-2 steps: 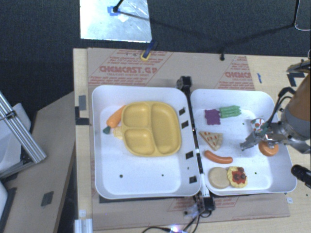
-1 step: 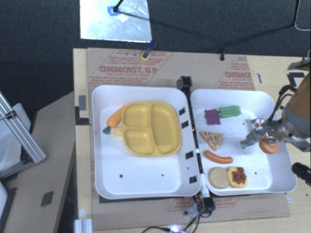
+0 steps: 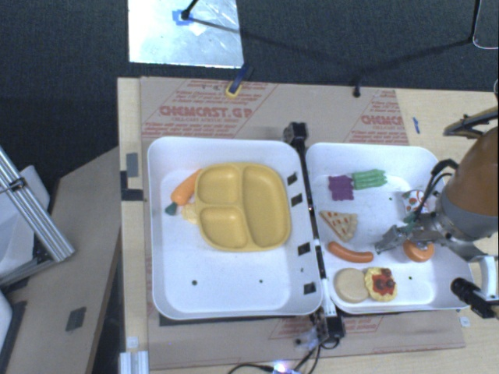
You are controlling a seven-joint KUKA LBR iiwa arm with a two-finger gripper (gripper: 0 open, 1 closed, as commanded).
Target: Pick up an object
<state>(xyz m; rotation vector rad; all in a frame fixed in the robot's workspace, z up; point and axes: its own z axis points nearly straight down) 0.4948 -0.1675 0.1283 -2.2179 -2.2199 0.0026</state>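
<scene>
My gripper hangs low over the right bin, near its right side, and the arm comes in from the right. Just under and beside it lies an orange, rounded toy food, partly hidden by the gripper. A red sausage lies to the gripper's left, with a pizza slice above the sausage. A purple piece and a green vegetable sit at the back of the bin. A tan round bun and a red-and-yellow piece lie at the front.
The left bin holds a yellow divided plate with a carrot at the plate's left edge. A small red-and-white item lies behind the gripper. The divider between the bins carries black clips.
</scene>
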